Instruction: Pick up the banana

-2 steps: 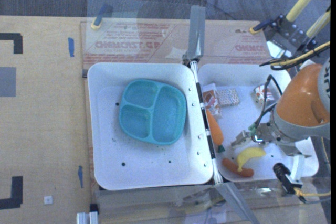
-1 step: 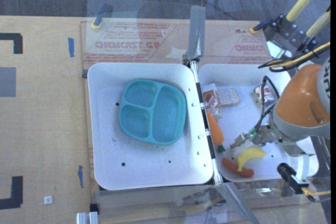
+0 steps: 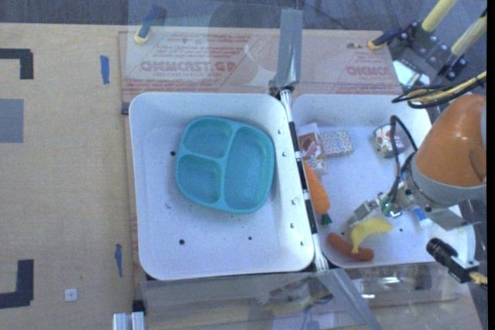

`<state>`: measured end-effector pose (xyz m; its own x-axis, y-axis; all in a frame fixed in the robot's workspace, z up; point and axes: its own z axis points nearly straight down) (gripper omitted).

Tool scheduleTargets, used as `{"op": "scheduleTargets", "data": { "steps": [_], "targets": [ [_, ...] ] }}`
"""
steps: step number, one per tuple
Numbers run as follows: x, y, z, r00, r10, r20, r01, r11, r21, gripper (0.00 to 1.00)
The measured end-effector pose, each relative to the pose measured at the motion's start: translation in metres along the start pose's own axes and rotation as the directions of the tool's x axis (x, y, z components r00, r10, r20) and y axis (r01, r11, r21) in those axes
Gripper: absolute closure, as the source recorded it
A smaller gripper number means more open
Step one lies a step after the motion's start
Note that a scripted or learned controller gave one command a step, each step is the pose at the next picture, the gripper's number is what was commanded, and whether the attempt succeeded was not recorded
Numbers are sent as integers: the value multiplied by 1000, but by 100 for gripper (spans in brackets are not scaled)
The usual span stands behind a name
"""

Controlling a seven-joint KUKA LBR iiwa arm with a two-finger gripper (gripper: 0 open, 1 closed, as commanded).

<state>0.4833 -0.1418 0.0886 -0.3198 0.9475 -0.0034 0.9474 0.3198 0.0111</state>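
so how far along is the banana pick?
Done: the gripper is down in the right bin, right at the banana. In hand: it sits at the banana's upper end, but a grasp can't be confirmed. Left: the banana looks unlifted, lying partly over the sausage.

A pale wooden bench (image 3: 62,189) carries two shallow white bins side by side: the left bin (image 3: 155,243) and the right bin (image 3: 348,174), their rims touching. Blue tape strips (image 3: 104,69) and black corner marks (image 3: 22,62) sit on its bare top.
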Motion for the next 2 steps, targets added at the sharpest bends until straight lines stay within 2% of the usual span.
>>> {"op": "scheduleTargets", "data": {
  "steps": [1,2],
  "targets": [
    [-1,0,0,964,-265,1,265,964,0,0],
    [12,3,0,870,-493,3,493,870,3,0]
  ]
}}
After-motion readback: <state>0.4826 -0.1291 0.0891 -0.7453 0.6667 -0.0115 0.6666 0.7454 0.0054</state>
